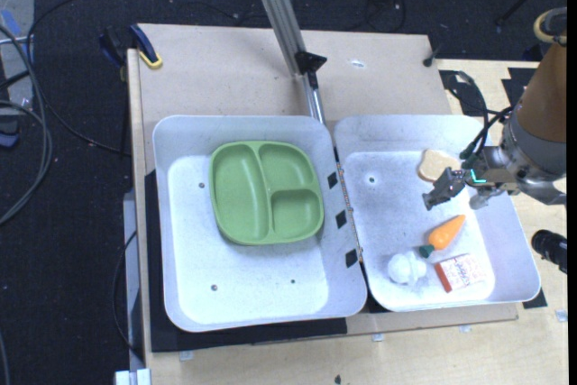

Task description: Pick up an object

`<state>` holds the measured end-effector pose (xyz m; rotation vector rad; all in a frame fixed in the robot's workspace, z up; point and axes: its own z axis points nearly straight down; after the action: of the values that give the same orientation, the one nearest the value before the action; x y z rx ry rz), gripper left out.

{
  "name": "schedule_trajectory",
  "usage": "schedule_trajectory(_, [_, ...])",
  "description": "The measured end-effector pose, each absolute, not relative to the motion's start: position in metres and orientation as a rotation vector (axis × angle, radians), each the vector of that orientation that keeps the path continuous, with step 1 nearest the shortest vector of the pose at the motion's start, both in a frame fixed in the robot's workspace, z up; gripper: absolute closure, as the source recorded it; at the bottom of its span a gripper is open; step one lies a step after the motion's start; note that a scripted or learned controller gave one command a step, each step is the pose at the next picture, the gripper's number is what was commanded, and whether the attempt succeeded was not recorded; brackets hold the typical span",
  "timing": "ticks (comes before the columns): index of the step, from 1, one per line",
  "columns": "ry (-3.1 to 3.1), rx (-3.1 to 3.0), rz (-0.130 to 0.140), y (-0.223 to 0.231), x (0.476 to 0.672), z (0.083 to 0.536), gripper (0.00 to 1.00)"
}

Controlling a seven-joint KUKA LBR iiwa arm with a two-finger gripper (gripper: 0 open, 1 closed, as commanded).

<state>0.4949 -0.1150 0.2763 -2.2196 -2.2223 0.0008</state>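
Camera view looks down on the right bin, where the pincer hangs released above the floor. Just below it lies an orange carrot with a green tip, tilted, beside a white ball and a red-and-white packet.

You will find no text here that can be read. The one thing that carries print is the small red and white box lying in the right bin, near that bin's front right corner; its white face shows faint dark marks, too small and blurred for you to make out any word, brand or number
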Motion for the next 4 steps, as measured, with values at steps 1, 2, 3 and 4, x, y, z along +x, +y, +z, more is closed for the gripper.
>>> schedule_trajectory(1, [-2.223,-2.220,0.000,-0.115,0.495,0.277,0.00])
schedule_trajectory(2, [-2.217,-2.220,0.005,-0.113,0.493,0.213,0.00])
schedule_trajectory(3, [-2.218,-2.219,0.005,-0.111,0.500,0.167,0.00])
schedule_trajectory(4, [-2.225,-2.226,-0.005,-0.112,0.497,0.108,0.00])
